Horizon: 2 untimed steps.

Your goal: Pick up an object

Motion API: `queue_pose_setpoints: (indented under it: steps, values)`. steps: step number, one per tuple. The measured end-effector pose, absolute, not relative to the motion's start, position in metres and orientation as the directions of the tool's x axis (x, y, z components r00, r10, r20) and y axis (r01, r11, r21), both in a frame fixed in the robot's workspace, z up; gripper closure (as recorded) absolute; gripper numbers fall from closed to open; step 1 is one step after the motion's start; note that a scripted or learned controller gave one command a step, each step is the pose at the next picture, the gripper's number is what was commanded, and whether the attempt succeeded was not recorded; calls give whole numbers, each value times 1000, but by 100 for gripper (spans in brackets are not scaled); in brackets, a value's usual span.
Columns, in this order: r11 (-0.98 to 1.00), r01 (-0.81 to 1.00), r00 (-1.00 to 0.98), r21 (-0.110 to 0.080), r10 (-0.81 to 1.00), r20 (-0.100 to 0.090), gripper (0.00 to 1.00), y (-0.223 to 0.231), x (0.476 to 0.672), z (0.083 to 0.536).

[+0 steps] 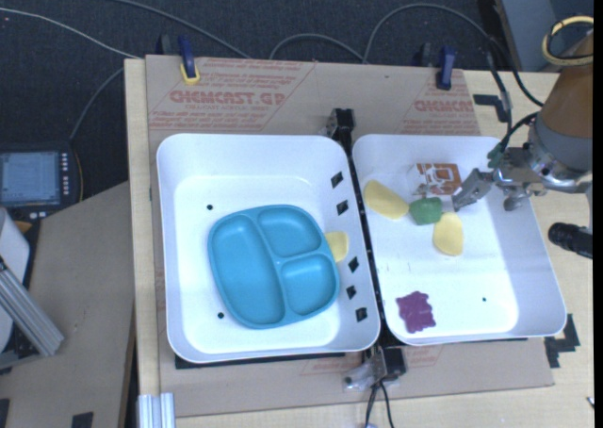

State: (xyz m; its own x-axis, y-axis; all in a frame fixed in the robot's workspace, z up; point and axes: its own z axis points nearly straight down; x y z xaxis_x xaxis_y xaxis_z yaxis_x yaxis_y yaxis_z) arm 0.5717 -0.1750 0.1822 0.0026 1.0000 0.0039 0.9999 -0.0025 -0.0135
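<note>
In the left bin (pixel 179 228) a blue divided tray (pixel 273 266) lies flat, with a small pale yellow piece (pixel 337 245) tucked against its right edge, near the wall between the bins. Neither is close to the arm, so the likely targets are all in the right bin (pixel 528 294).

There, a yellow lemon-shaped item (pixel 384 200) lies near the left wall, and a green object (pixel 426 211) sits just beside it, below a small brown-and-white packet (pixel 437 174). A second yellow piece (pixel 448 235) lies just below and right of the green one, and a purple toy (pixel 415 311) rests well apart, near the front wall.

The hand (pixel 482 187) hangs over the bin's upper right part, one dark finger slanting down-left toward the green and yellow cluster. Whether it is apart or together I cannot tell from this angle, and nothing shows between its fingers.

The main risk, as I judge it, is the crowding: green object, packet and yellow piece sit close together, so a descent could land a finger on a neighbour and knock the target aside, or close on two things at once. The rounded yellow shapes may also roll or squirt out of a pinch (smooth plastic, by the look). The flat packet offers little to grip.
</note>
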Motion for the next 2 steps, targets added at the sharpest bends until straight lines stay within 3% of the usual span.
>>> queue_pose_setpoints:
  steps: [1, 2]
  values:
    - [0, 1000, 0, -1, 1000, 1, 0, -175, 575, 189]
    - [0, 1000, 0, -7, 1000, 2, 0, -181, 577, 128]
